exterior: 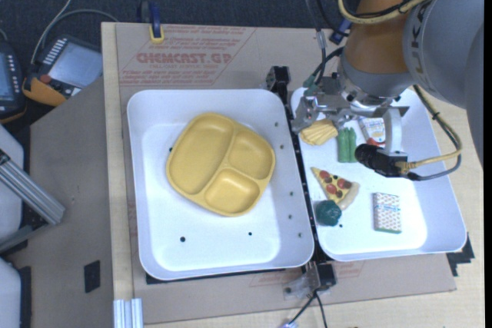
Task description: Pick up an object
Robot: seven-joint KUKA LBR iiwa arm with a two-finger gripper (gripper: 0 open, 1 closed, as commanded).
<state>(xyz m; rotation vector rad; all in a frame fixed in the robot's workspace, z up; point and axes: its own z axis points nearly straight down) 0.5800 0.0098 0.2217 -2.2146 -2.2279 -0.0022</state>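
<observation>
The right bin holds several small items. A pale yellow ridged piece lies at its upper left, with a green piece beside it. A toy pizza slice and a teal ball lie lower down. A small patterned box sits to their right, and a white and red item lies partly under the arm. My gripper hangs low over the yellow ridged piece and the green piece, its tip hidden by the wrist.
The left bin holds a yellow divided plate. The arm's grey body and orange band cover the right bin's upper part. A black cable plug hangs beside the green piece. Cardboard lies under both bins.
</observation>
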